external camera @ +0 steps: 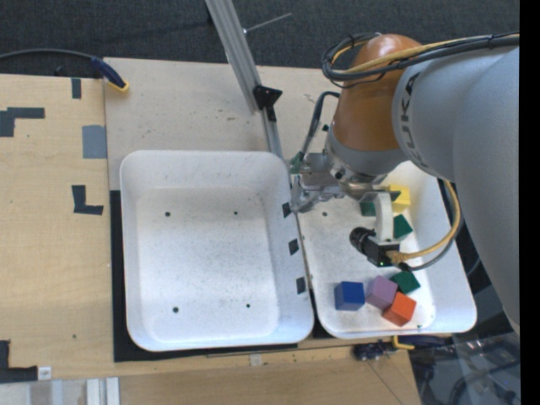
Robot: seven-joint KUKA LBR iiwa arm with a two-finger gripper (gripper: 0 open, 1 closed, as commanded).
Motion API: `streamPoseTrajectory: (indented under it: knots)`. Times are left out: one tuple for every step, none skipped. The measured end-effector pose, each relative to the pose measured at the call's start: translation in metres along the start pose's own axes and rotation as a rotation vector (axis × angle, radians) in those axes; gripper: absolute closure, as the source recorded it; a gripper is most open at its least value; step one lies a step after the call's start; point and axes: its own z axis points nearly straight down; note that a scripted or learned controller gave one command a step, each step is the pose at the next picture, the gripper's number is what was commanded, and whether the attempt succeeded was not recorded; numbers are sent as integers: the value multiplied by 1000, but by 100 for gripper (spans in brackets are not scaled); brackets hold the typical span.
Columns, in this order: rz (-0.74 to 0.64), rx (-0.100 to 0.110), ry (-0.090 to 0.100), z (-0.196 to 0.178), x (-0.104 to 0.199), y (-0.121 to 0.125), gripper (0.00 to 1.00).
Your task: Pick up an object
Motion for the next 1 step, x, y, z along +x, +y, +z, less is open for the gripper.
streamPoseTrajectory:
  knots:
    - [-2,-2,1,-8,60,17,100]
